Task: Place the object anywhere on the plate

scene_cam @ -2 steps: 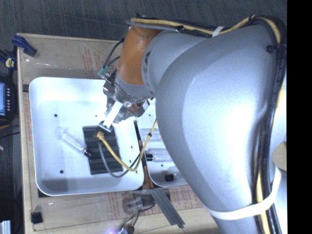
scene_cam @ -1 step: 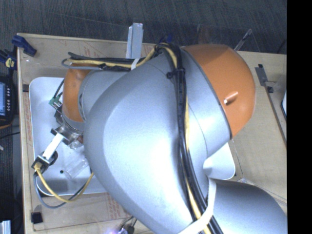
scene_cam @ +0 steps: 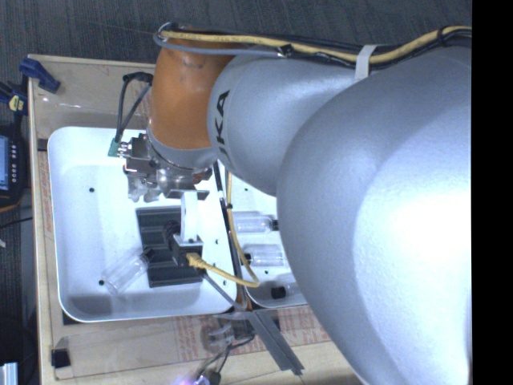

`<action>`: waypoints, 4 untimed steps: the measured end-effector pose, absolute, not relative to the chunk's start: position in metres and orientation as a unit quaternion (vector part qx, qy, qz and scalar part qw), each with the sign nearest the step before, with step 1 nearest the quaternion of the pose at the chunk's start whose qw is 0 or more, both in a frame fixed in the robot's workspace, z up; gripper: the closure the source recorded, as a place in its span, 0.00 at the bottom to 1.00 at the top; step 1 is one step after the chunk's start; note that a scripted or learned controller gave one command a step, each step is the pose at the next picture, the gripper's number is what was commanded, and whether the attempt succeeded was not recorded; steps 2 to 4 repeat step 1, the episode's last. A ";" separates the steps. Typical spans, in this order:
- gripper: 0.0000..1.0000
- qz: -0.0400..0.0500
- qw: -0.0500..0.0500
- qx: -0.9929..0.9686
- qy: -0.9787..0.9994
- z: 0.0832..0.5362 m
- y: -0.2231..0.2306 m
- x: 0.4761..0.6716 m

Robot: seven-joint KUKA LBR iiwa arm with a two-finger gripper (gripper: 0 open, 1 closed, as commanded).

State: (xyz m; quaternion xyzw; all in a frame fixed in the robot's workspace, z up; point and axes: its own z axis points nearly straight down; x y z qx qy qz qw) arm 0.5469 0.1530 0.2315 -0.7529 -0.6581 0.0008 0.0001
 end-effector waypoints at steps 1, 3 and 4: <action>1.00 0.002 0.001 -0.784 -0.621 0.162 0.149 0.615; 1.00 0.002 0.001 -0.784 -0.621 0.162 0.149 0.615; 1.00 0.002 0.001 -0.784 -0.621 0.162 0.149 0.615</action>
